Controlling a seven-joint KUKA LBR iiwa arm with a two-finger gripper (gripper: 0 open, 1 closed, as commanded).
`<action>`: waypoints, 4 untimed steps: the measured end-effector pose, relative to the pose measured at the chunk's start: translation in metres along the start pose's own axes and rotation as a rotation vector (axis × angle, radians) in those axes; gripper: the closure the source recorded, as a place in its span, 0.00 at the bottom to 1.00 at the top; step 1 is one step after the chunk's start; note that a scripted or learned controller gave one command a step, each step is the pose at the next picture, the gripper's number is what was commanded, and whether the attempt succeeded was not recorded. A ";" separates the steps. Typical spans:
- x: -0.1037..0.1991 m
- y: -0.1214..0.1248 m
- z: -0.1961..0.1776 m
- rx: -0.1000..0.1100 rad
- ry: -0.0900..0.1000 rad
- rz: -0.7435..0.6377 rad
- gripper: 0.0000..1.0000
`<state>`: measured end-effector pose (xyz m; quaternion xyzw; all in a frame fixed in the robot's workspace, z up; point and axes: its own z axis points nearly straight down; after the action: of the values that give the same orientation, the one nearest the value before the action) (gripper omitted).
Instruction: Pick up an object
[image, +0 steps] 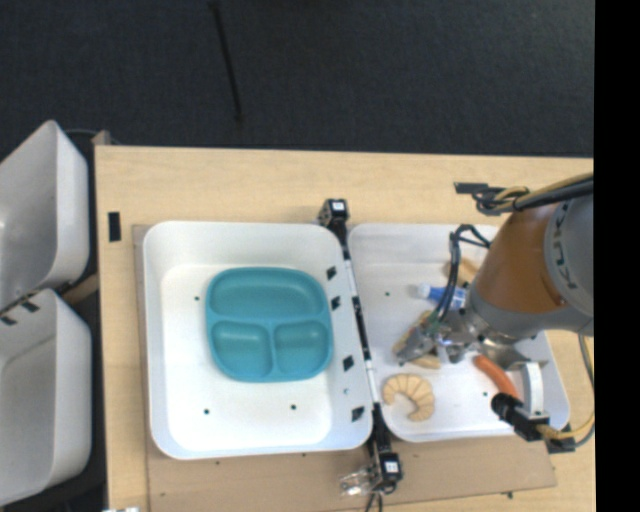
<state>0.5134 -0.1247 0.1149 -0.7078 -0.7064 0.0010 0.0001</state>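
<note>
My gripper (422, 345) reaches down into the right bin (390, 262), near its middle, under the grey arm with the orange band (520, 265). A tan croissant (411, 393) lies just below the gripper, close to the bin's front wall. An orange carrot-like piece (495, 374) lies to the right of the gripper. A small blue object (438, 294) and a pale stick-like piece (453, 272) lie behind it, partly covered by the arm. The fingers sit low among dark clutter and nothing clearly shows between them.
The left bin (165, 300) holds a teal divided plate (268, 323). A divider with black clips (352, 320) runs between the bins. White chairs (35, 220) stand off the bench at the left. Cables (480, 195) trail at the right bin's far edge.
</note>
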 end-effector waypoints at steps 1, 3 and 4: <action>-0.001 0.000 0.015 0.000 0.000 0.002 0.00; -0.002 0.001 -0.060 -0.008 0.000 -0.005 1.00; 0.000 0.009 -0.119 -0.007 0.000 -0.005 1.00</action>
<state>0.5229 -0.1241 0.2342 -0.7059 -0.7083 -0.0014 -0.0025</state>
